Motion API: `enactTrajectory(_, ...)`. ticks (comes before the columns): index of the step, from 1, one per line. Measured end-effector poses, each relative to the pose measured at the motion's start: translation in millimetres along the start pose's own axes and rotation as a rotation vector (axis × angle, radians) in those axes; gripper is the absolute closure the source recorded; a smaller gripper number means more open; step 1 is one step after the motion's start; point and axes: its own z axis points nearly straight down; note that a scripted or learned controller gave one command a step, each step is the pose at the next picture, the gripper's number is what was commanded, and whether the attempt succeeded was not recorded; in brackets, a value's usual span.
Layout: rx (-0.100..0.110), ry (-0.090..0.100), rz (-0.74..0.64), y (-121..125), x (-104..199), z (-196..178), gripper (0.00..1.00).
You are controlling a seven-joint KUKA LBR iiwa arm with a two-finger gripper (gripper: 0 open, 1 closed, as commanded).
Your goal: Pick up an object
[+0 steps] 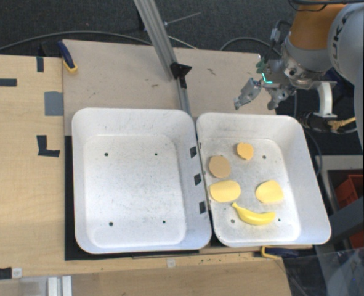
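Starting nearest the camera, I'm looking at the right bin point(311, 184), and all the candidates are sitting in it. The yellow banana point(254, 216) is lying at the front, curved like a smile, flat on the floor. Just behind it I'm seeing two pale yellow pieces, the left yellow piece point(225, 191) and the right yellow piece point(270, 192), side by side with a gap between them. Behind those the tan disc point(219, 166) is resting just beside the left yellow piece, and the small orange piece point(245, 151) is lying furthest back, apart from the rest. They're scattered loose, which I'm reading as good for a pick: most have room around them for fingers. The left bin point(83, 184) is lying alongside, its rim meeting the right one.

Moving further back, the gripper point(260, 95) is hanging beyond the far rim of the right bin, over the bench point(120, 73), well apart from every object. I'm seeing its fingers spread, with nothing between them. I'm judging the pick as not yet begun; the arm is needing to come forward over the bin and descend.
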Motion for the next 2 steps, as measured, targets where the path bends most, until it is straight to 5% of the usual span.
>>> enactTrajectory(1, -0.005, -0.001, -0.001, 0.7, 0.0, -3.5, 0.0)
enactTrajectory(2, 0.001, -0.001, -0.001, -8.3, 1.7, 57.2, 0.0)
